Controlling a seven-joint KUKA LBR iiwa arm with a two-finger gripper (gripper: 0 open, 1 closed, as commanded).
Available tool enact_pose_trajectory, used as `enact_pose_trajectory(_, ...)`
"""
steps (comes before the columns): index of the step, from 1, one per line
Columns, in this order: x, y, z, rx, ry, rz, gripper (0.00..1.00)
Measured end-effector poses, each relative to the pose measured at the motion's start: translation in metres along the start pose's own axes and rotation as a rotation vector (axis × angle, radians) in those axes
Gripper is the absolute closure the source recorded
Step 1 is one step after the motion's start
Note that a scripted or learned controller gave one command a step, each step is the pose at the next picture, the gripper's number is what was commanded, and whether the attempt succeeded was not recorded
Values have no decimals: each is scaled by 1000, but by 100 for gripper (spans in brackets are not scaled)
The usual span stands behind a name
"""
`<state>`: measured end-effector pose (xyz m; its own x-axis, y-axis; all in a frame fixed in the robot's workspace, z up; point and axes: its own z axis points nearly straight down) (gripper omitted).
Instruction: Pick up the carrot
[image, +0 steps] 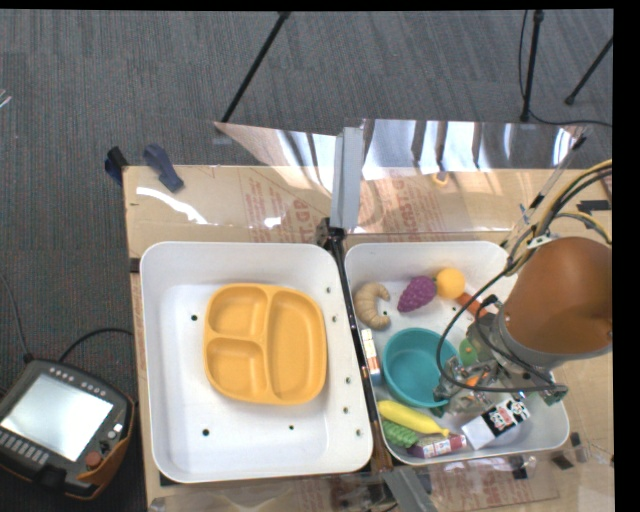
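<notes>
Because the carrot is hard to spot from where I stand, the arm should go slow. Nearest me in the right bin lie a yellow banana and a black-and-white box. Just past them the fingers hang low beside the blue bowl; I cannot tell if they are wide or narrow. Farther back, a small orange bit peeks out by the arm's big round part, near the orange ball and purple grapes. I think that bit is the carrot. To do this well, lift up, move back over it, and come straight down without bumping the ball.
</notes>
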<state>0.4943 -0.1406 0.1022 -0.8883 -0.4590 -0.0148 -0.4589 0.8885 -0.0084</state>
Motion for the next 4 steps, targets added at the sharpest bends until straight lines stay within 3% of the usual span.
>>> enact_pose_trajectory(1,4,-6,6,0,-6,-199,100)
enact_pose_trajectory(2,-14,5,-21,-10,12,-29,100)
enact_pose_trajectory(3,-80,-78,-142,-2,3,17,100)
enact_pose_trajectory(4,-78,-77,-137,-9,10,20,0)
